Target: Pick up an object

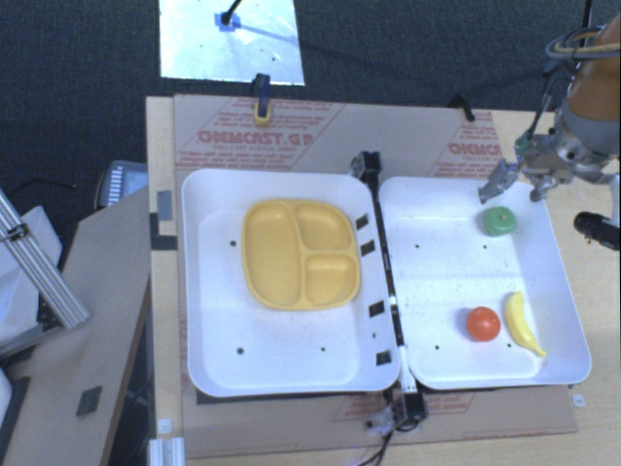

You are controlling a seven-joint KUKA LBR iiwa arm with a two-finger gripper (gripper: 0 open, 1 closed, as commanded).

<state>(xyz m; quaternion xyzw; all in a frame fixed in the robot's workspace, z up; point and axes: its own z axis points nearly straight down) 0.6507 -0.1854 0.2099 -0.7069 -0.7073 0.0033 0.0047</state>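
In the right bin (437, 289) lie a small green round object (500, 222) near the far right corner, a red-orange ball (482, 324) and a yellow banana (522, 323) near the front right. My gripper (515, 184) hangs just above and behind the green object, open, with one finger on either side and nothing between them.
The left bin (209, 348) holds a yellow divided plate (299, 254). A black clip strip (380, 260) runs along the seam between the bins. The arm enters from the upper right. A cardboard sheet lies under both bins.
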